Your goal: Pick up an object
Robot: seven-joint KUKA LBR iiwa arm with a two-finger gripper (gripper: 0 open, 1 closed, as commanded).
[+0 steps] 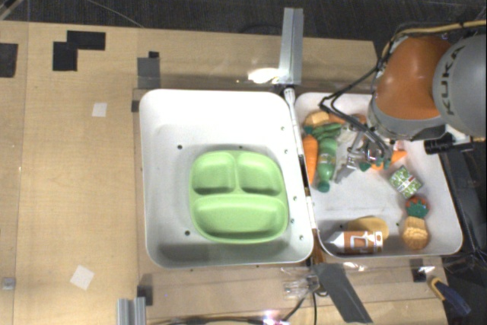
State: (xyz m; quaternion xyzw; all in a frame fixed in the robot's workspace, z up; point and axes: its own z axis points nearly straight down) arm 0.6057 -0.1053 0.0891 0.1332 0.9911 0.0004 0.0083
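Metal pincer low beside green bottle.

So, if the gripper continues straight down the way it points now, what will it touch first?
Probably the bare white floor of the right bin, beside the green bottle. The gripper hangs next to that bottle and the carrot, so it could brush the bottle; depth is unclear from above.

The arm reaches into the right bin among toy foods; a green tray lies in the left bin.
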